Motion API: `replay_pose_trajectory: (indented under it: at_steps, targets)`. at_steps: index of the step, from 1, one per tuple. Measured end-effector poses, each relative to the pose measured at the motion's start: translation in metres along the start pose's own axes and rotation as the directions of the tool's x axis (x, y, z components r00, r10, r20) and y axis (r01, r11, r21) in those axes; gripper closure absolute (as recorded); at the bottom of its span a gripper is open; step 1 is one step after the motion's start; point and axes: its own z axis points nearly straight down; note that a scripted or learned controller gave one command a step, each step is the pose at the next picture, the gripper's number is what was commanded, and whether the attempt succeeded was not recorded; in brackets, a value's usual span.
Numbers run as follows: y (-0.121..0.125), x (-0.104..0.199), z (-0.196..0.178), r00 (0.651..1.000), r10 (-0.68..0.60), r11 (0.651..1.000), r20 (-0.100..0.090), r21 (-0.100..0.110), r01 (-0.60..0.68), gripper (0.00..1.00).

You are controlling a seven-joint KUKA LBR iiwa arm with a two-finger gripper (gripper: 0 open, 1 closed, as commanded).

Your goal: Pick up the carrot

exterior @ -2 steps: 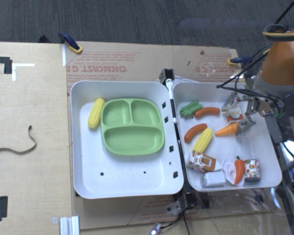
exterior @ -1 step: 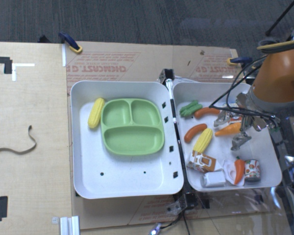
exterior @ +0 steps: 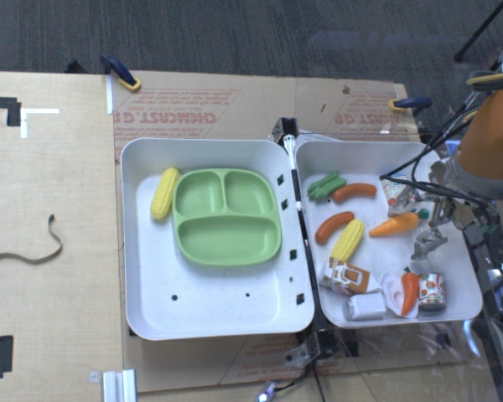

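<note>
The carrot [exterior: 395,224] lies in the right bin [exterior: 465,308], right of centre frame, just beside the hand [exterior: 430,239]; I cannot tell how the hand stands. Grip mid-body, clear of the corn cob [exterior: 347,239] at its left.

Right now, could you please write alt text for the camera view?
The gripper hangs over the right bin, beside a carrot among toy foods. The left bin holds a green plate and a corn cob.
</note>
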Motion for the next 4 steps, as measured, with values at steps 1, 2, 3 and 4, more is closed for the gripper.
replay_pose_trajectory:
  at_steps: [1, 2, 3, 4]
  targets:
    - [0.007, 0.000, 0.001, 0.995, 0.102, 0.995, -0.002, -0.002, -0.102, 0.00]
    - [0.027, 0.010, 0.001, 0.978, 0.207, 0.978, -0.004, -0.001, -0.207, 0.00]
    - [0.007, -0.006, 0.001, 0.973, 0.231, 0.973, -0.001, 0.000, -0.231, 0.00]
    - [0.001, -0.013, 0.001, 0.949, 0.314, 0.949, -0.001, -0.001, -0.314, 0.00]
